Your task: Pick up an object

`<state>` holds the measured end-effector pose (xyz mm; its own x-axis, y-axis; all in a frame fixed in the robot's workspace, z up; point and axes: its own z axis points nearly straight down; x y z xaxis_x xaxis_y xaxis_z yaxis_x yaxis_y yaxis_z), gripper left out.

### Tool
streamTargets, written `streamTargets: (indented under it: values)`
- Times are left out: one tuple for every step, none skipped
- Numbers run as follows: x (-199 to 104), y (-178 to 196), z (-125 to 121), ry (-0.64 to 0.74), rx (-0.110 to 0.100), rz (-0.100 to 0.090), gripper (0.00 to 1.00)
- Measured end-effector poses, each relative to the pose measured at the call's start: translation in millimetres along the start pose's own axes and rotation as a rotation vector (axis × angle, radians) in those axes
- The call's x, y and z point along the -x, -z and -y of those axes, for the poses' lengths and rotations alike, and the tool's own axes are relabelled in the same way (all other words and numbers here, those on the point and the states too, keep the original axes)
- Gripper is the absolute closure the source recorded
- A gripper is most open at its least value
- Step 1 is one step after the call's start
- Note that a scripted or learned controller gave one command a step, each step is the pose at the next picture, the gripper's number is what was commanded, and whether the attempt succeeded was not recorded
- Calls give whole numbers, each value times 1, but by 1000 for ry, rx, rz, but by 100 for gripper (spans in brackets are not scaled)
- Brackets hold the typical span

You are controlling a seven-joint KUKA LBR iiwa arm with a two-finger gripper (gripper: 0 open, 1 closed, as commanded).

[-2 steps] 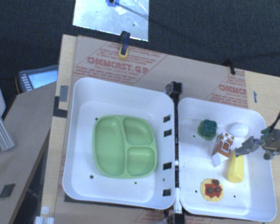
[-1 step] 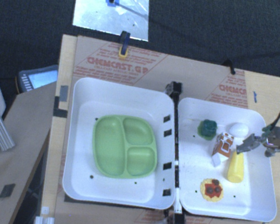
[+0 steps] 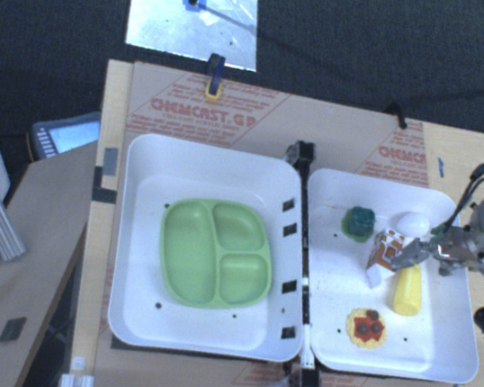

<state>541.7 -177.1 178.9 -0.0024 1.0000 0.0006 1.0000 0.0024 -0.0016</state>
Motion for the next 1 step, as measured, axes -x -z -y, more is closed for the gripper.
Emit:
streamTargets:
  values:
    - [-7,-59,-5,0,0,0,0]
